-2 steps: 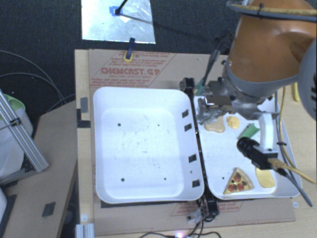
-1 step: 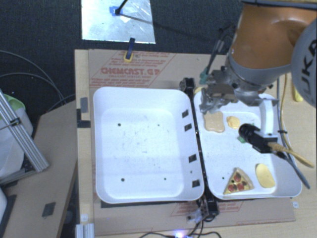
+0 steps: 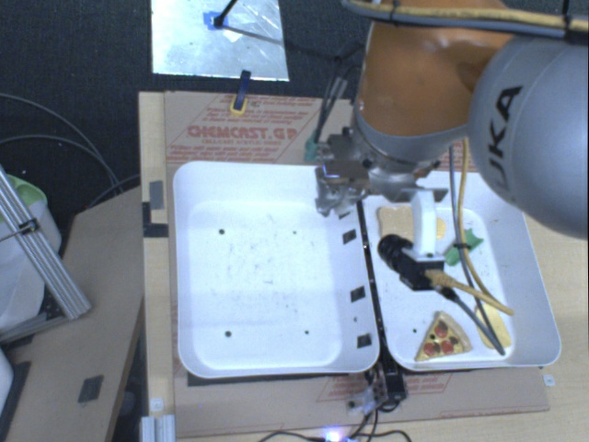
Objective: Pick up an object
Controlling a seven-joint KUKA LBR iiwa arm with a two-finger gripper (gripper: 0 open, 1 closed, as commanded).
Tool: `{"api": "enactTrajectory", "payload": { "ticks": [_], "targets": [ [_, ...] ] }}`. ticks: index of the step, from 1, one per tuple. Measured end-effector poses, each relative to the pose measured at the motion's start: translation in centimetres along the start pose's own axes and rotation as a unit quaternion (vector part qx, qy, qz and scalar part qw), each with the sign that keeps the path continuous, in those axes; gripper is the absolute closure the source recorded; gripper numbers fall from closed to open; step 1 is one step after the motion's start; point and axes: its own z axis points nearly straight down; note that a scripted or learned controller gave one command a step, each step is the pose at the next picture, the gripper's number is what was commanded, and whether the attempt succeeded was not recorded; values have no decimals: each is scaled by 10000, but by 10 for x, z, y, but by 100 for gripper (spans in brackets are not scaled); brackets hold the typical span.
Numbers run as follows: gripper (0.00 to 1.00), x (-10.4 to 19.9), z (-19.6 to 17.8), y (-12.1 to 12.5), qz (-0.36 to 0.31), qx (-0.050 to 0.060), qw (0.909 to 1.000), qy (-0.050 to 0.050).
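The right bin (image 3: pixel 543 339) holds a toy pizza slice (image 3: pixel 443 337) near its front edge, a pale tan flat piece (image 3: pixel 396 218) at the back, a small green item (image 3: pixel 470 240) and a yellow strip (image 3: pixel 498 319) on the right side. My gripper (image 3: pixel 337 191) hangs low over the back end of the divider between the two bins, to the left of the tan piece. The arm's big orange and grey wrist hides the back of the right bin. I see nothing in the gripper.
The left bin (image 3: pixel 184 247) is a shallow white tray with dark specks on its floor. Both bins rest on a cardboard sheet (image 3: pixel 239 129). A shiny metal plate (image 3: pixel 216 26) lies behind it, and a metal frame (image 3: pixel 37 256) stands at the left.
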Motion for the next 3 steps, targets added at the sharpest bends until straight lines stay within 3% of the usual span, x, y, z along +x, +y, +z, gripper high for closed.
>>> {"api": "enactTrajectory", "payload": {
  "ticks": [2,3],
  "targets": [
    [100,-2,-22,1,-37,-17,10000,3],
    [100,-21,-42,-37,11,-8,10000,3]
  ]
}}
